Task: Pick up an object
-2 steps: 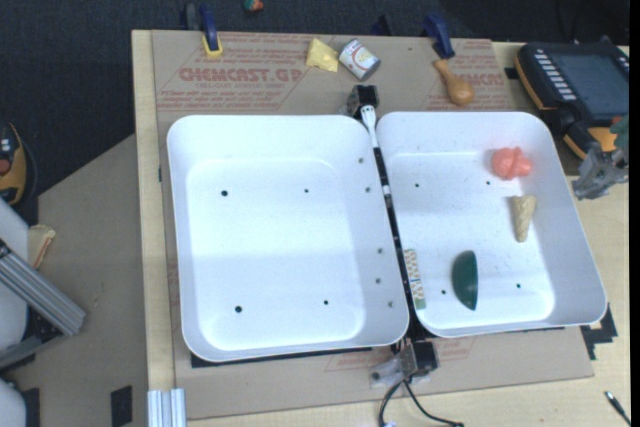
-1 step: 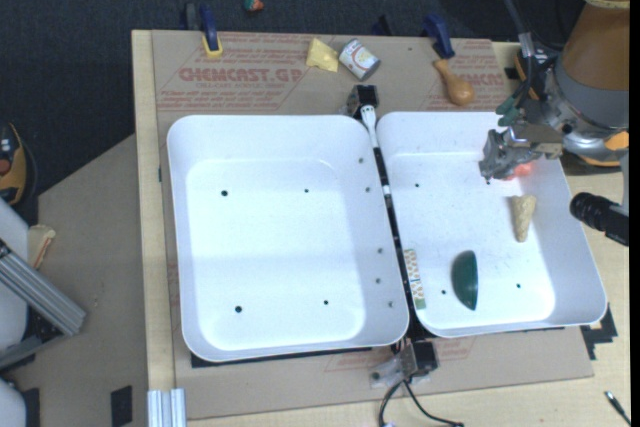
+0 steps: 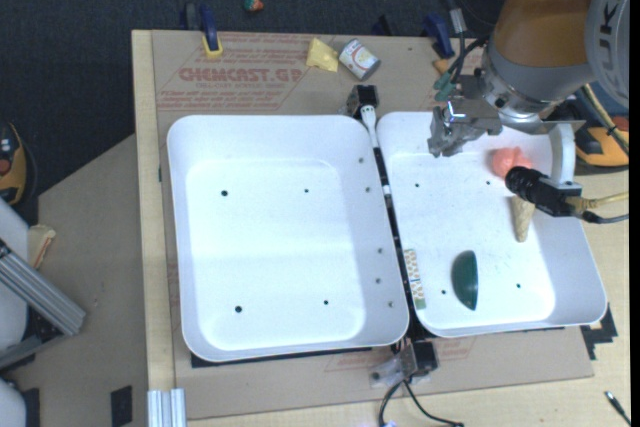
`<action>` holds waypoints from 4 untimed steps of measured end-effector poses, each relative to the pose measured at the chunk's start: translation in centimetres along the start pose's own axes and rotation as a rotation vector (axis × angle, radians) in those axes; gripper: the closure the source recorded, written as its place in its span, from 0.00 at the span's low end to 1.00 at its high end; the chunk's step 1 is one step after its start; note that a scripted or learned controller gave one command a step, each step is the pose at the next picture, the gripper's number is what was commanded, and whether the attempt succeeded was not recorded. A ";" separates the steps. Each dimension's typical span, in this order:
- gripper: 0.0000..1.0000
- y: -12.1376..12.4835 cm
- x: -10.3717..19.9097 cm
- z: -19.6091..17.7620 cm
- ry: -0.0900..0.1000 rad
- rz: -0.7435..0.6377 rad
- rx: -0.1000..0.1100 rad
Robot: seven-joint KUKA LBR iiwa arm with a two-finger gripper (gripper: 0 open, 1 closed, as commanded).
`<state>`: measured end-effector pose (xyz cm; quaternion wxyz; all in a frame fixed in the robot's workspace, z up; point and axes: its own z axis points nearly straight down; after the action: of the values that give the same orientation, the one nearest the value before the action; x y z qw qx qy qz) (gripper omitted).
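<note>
The tabletop (image 3: 150,215) carries two shallow white bins side by side. The left bin (image 3: 270,235) has nothing to pick in it, so the choice lies in the right bin (image 3: 440,205). There the arm (image 3: 555,10) reaches in from the right, and its gripper (image 3: 452,135) hangs over the far left part of that bin, with nothing seen between the fingers. Whether they are released or clenched I cannot tell, because they are small and dark against the wrist.

The things to pick are three: a dark green oval object (image 3: 466,279) near the front wall, a pink object (image 3: 508,160) at the far right side, partly behind a black part of the arm, and a small tan cone (image 3: 521,217) just in front of it. I judge the green one the best target — it lies alone, well apart from the walls and from the other things. The gripper should come straight down over its middle and close across the narrow side.

The writing: on the brown board (image 3: 250,70) behind the bins there is red print which reads roughly "CHEMCAST G P" — the end is unclear. On the arm, letters like "UK" show at the edge.
</note>
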<state>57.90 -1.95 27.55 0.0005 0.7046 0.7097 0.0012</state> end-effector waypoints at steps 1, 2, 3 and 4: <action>1.00 2.9 4.5 -8.3 -0.001 0.001 -0.009; 1.00 2.7 13.2 1.2 0.000 0.001 0.009; 1.00 9.2 19.3 -2.7 0.001 0.003 -0.007; 1.00 8.6 10.0 -8.8 -0.003 0.015 -0.007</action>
<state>66.41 8.07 36.42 0.0039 0.7099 0.7042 0.0025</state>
